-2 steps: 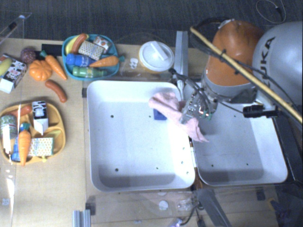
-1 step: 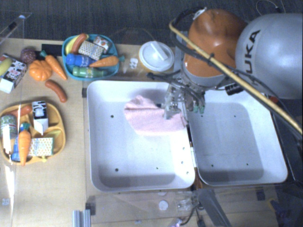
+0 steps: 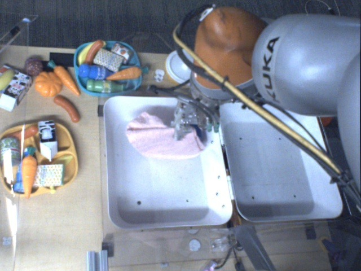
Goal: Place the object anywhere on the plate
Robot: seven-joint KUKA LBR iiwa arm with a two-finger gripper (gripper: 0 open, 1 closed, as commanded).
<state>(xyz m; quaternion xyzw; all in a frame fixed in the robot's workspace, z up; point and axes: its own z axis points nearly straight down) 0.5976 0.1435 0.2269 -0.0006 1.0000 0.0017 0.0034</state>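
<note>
Half the upper right is just the grey arm [image 3: 307, 49], which covers the back of the right bin [image 3: 282, 174]. Its gripper [image 3: 189, 126] sits low over the pink plate [image 3: 163, 137] in the left bin [image 3: 163, 191], with something dark blue [image 3: 198, 133] at its tips; can't tell if the fingers are clamped or apart. Both bins have open floor toward the front, and toy food sits off to the left in a blue bowl [image 3: 107, 66] and a yellow tray [image 3: 39, 157].

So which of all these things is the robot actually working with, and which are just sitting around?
Part of the job:
- pink plate in the left bin
- gripper over the plate's right side
- small dark blue object at the gripper; whether it is held is unclear

Just lying about:
- blue bowl of toy food
- yellow dish of toy food
- loose toy carrot, pumpkin and sausage
- right bin
</note>
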